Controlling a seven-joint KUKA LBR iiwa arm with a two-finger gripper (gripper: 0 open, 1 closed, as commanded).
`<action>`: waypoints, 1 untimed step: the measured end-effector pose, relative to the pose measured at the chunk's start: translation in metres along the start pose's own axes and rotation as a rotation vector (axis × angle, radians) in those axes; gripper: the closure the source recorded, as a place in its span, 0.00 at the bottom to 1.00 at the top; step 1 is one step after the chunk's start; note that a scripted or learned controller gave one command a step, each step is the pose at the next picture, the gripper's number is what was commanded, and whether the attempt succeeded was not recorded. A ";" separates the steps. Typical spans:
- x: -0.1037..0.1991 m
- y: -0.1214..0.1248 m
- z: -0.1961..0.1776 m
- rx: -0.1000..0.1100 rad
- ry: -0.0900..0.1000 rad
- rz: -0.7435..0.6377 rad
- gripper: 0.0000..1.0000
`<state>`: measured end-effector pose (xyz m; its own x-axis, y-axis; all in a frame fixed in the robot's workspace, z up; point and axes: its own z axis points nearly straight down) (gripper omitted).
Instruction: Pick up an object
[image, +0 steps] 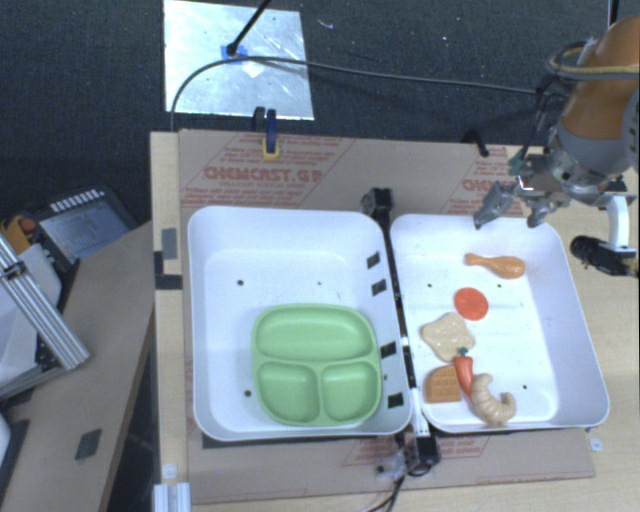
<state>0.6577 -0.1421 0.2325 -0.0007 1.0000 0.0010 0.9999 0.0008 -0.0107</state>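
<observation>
left to right you've got a green divided plate (315, 365) in the left bin (215, 240), toy food incl. a drumstick (497, 264) in the right bin (580, 340), and the gripper (516, 208) w/ fingers spread, holding nothing, over that bin's far edge.

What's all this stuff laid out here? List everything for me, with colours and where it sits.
Bins: two, white, side by side on the bench.
Divided plate: one, green, in the left bin, near side.
Toy drumstick: one, orange-tan, right bin, far part.
Round slice: one, red, right bin, middle.
Toy bread slice: one, cream, below the red slice.
Toy carrot: one, orange-red, near edge.
Toy cracker: one, orange, beside the carrot.
Toy shrimp: one, tan, near edge.
Clamp: one, yellow and dark, bench's far edge.
Arm: one, grey and orange, right.
Pincer: one, grey, above the right bin's far rim, holding nothing.
</observation>
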 end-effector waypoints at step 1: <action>0.000 0.002 -0.008 -0.012 -0.002 -0.002 0.00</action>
<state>0.6600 -0.1417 0.2407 -0.0029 1.0000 -0.0007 1.0000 0.0029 0.0016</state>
